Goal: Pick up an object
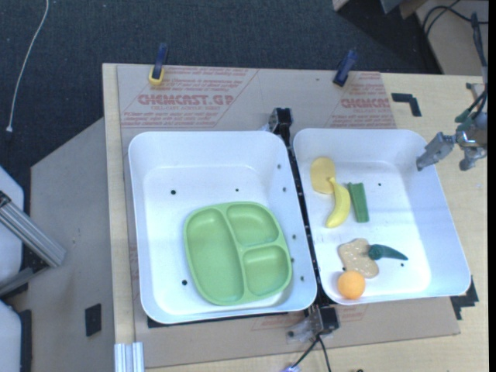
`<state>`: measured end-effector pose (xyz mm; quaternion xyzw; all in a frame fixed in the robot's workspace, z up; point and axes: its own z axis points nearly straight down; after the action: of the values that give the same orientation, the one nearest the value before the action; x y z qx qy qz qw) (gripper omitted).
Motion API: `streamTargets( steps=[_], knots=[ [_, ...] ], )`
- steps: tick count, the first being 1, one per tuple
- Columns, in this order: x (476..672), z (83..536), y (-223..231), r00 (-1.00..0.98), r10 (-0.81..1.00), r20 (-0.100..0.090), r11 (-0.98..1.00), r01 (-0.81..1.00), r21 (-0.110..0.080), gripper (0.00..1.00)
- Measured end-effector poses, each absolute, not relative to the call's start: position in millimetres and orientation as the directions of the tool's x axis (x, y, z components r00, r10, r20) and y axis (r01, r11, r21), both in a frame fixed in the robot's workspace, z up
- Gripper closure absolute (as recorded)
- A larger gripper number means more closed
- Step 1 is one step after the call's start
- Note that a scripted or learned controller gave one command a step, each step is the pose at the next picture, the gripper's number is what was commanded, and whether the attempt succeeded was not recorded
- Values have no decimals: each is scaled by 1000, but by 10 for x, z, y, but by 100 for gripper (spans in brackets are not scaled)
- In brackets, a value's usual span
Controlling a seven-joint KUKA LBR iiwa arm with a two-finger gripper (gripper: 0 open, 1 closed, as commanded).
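A green tray is seen in the left bin, while the small things are gathered in the left half of the right bin: a banana with its long axis running up and down the frame, a green stick just beside it, and an orange ball at lower centre-right. The gripper is found at the right edge, over the right bin's upper right corner, so every candidate lies to its left and lower in the frame. Nothing is seen between its fingers, and how far they are parted cannot be told.
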<state>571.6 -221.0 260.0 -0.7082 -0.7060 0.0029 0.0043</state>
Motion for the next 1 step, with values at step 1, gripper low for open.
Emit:
streamTargets(
  steps=[1],
  knots=[
    [5739, 2660, -2205, 0, 1000, -1, 0, 1000, 1, 0]
  ],
)
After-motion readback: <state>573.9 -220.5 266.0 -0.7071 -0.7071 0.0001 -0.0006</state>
